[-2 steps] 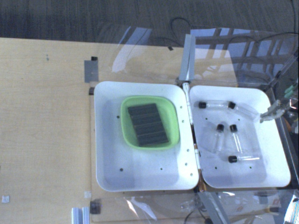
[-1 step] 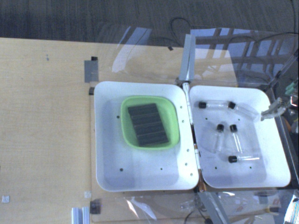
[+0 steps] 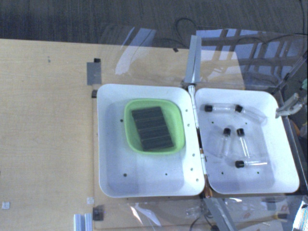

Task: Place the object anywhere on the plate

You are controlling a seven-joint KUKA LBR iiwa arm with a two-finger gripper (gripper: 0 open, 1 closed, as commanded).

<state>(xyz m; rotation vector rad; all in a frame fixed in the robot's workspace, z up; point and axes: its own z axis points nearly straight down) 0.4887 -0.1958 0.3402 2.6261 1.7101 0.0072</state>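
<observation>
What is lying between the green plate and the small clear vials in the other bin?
In the camera view, the two bins' adjoining white rims lie between the green plate and the vials; otherwise only bare bin floor.

Left bin (image 3: 110, 177): lower half bare, green plate (image 3: 155, 129) with dark ridged block (image 3: 152, 128) takes upper middle. Right bin (image 3: 279, 177): clear vials (image 3: 243, 142) scattered centre, lower edge bare.

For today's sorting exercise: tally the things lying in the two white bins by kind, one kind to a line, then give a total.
Green plate: 1
Dark ridged block on the plate: 1
Clear black-capped vials in the right bin: 4 or 5 (the top one may be two)
Total: 6 or 7
</observation>
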